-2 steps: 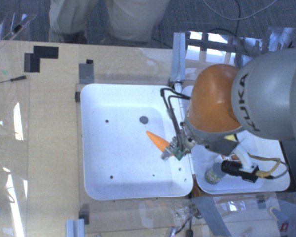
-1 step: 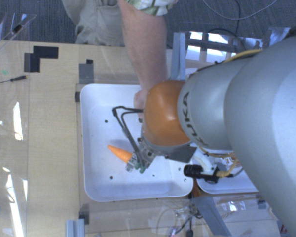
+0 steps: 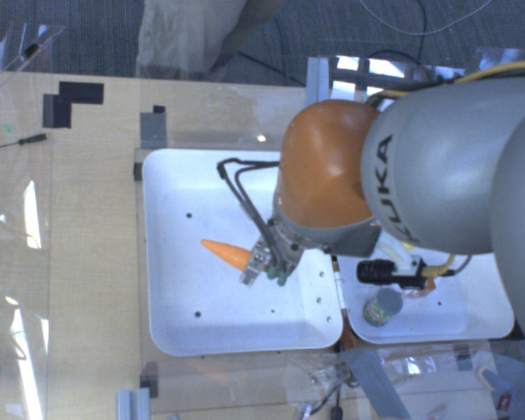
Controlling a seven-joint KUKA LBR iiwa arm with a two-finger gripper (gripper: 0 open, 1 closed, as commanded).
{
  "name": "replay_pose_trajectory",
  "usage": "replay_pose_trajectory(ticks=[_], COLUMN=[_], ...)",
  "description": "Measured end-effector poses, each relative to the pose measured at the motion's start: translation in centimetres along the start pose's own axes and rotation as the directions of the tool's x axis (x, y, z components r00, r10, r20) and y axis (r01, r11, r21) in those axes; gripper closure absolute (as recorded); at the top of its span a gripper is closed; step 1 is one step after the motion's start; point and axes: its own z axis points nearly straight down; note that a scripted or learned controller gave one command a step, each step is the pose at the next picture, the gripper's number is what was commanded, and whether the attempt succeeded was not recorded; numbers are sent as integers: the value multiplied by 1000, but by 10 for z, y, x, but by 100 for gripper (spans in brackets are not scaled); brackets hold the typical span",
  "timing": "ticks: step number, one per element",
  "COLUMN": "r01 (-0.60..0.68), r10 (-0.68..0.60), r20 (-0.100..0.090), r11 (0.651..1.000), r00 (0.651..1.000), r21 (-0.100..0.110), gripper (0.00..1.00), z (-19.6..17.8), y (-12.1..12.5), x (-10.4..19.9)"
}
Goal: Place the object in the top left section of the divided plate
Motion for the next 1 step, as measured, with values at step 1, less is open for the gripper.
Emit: replay_pose_trajectory(ticks=[1], r01=[0], r10=[0], r20=[0], r11=[1000], r00=[1000], r21=[0], gripper=[0], z=[0], y=[0], x=[0])
